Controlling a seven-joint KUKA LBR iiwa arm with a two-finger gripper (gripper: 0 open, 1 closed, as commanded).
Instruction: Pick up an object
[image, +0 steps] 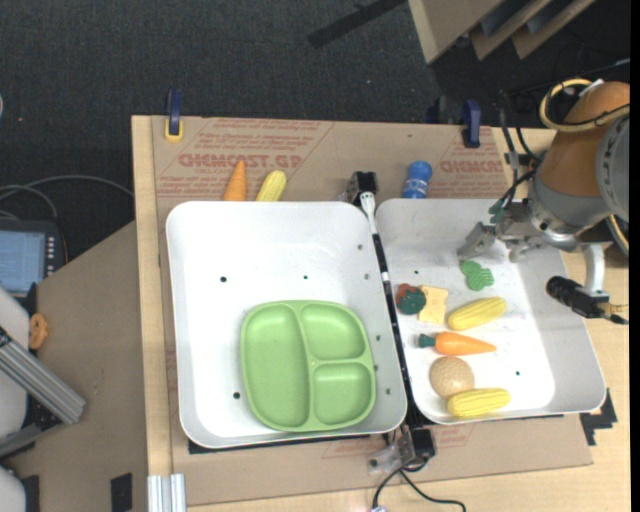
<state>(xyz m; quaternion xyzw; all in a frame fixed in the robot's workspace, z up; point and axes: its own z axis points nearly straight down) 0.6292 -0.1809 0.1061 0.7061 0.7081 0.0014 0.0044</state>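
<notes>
The right bin (560, 370) holds several toy foods: a green broccoli piece (477, 273), a red piece (409, 298), a yellow cheese wedge (434, 303), a corn cob (476, 313), a carrot (458, 344), a potato (452, 376) and another yellow cob (478, 402). My gripper (495, 248) hangs over the bin's back part, just above and behind the broccoli piece. Its fingers stand open with nothing between them.
A green divided plate (306, 362) lies in the left bin (200, 260). Behind the bins on the bench lie a small carrot (235, 182), a corn piece (271, 185), a black object (362, 185) and a blue bottle (417, 180). The arm's orange band (590, 120) is at the right.
</notes>
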